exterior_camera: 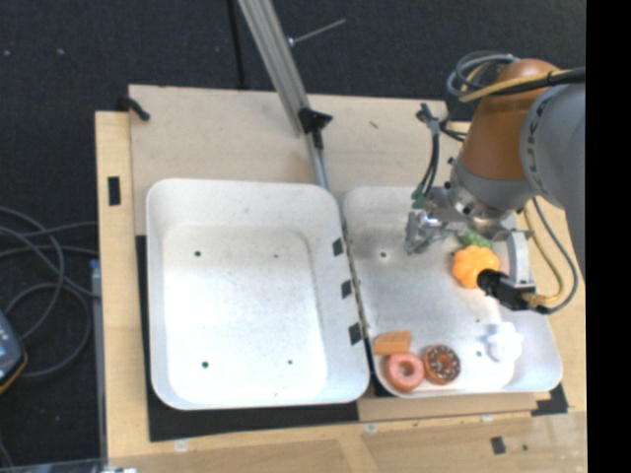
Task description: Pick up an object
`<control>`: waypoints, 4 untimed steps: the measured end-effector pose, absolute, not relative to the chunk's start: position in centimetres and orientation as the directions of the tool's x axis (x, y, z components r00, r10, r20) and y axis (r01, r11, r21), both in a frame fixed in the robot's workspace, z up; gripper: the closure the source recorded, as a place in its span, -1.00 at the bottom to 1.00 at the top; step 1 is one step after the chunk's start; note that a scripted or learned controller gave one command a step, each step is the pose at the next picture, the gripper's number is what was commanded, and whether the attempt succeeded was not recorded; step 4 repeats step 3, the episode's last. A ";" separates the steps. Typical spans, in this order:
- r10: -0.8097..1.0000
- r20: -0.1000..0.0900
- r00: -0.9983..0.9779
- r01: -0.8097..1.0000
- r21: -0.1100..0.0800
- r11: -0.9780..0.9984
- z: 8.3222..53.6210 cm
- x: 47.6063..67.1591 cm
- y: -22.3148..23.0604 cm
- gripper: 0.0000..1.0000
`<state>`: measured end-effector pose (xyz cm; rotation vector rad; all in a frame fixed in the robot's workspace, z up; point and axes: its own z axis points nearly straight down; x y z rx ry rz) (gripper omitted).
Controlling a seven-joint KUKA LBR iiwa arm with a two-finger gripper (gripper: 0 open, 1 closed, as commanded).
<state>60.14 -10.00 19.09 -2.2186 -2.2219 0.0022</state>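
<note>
The claw (424, 230) is seen over the right bin (394, 294), toward its far side at about 12 o'clock of the bin floor; whether it is released or clenched cannot be told, and nothing is seen gripped in it. The arm (503, 136) is carried in from 3 o'clock, its orange band lying above the bin's far right corner.

An orange, pumpkin-like object (473, 262) is found just beside the claw at its 4 o'clock, partly overlapped by the wrist hardware and by a black cable fitting. Open floor is left at the claw's 6 to 8 o'clock, down the middle and left of the right bin. The near rim is crowded: a small orange block (392, 342) at 7 o'clock of the bin, a pink doughnut (403, 370) and a brown sprinkled doughnut (441, 364) side by side and touching at 6 o'clock, and a white object (503, 343) at 5 o'clock.

The left bin (246, 294) lies at the claw's 9 o'clock, the two rims meeting along a dividing edge. A slanted metal pole (281, 62) crosses the far side of the bench (197, 126) at 11 o'clock.
</note>
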 end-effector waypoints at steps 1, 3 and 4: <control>1.000 0.000 0.002 1.000 -0.006 -0.002 13.7 53.6 -10.2 1.00; 1.000 0.000 0.001 1.000 0.002 -0.001 21.8 51.0 -5.7 1.00; 1.000 0.000 0.001 1.000 0.002 -0.001 21.8 51.0 -5.7 1.00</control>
